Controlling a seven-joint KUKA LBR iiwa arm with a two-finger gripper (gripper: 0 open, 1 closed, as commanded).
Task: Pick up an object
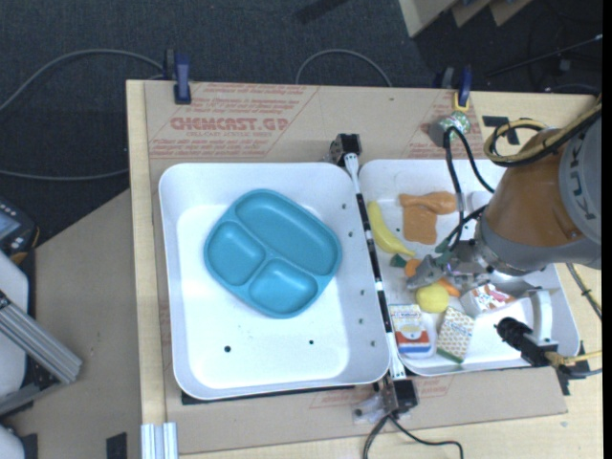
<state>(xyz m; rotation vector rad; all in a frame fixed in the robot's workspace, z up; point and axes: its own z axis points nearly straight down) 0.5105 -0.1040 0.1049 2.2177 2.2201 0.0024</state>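
Two bins side by side on the bench (pixel 239 122): left bin (pixel 191 352), right bin (pixel 564 338), inner rims touching. Divided plate (pixel 273 253) in the left bin, about centre, slightly toward the back. Right bin is crowded: bread slice (pixel 426 215) at the back, banana (pixel 385 233) left of it along the inner rim, lemon (pixel 432 298) in the middle, small carton (pixel 409 331) at front left, packet (pixel 455 335) just right of the carton. Gripper (pixel 448 268) over the right bin's middle, just behind the lemon; arm (pixel 535 208) enters from the right.
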